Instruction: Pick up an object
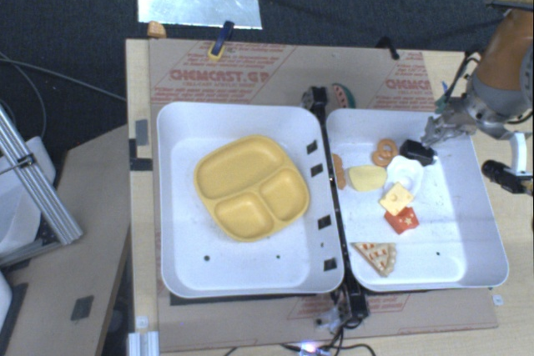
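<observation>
Camera view: gripper [416,151] is seen low over the upper part of the right bin [488,250], arm entering from the right. Whether the fingers are open or closed cannot be told; nothing is seen held between them.

Candidate objects lie down-left of the tip: orange ring [385,152] just beside it to the left, pale yellow piece [367,178] further left and down, yellow block [396,198] and red block [403,219] below, pizza slice [375,255] well apart near the front wall. Ring is judged nearest.

Yellow tray [250,188] sits in the left bin [179,263].
</observation>
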Action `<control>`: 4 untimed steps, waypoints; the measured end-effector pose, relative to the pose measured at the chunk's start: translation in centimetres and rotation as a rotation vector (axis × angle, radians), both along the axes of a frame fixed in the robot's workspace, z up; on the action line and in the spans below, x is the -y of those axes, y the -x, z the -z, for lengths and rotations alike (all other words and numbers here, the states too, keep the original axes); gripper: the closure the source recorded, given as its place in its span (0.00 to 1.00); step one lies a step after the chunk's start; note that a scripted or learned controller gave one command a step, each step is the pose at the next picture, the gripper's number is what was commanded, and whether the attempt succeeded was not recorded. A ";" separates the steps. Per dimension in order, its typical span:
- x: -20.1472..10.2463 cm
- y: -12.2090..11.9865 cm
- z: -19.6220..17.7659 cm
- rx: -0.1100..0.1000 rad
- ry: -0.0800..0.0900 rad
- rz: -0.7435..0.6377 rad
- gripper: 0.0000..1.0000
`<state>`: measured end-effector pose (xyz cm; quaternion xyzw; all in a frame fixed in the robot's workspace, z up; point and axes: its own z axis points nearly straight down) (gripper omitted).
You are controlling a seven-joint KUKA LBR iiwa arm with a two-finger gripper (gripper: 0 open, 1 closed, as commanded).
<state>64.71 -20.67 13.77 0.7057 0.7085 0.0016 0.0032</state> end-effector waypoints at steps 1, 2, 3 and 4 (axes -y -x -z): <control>0.0 -0.1 -1.2 0.004 0.002 -0.002 1.00; -5.3 4.1 -13.7 0.001 -0.002 -0.004 1.00; -3.9 9.0 -11.9 -0.008 -0.002 0.005 1.00; -7.2 10.5 -11.1 -0.006 -0.003 -0.001 1.00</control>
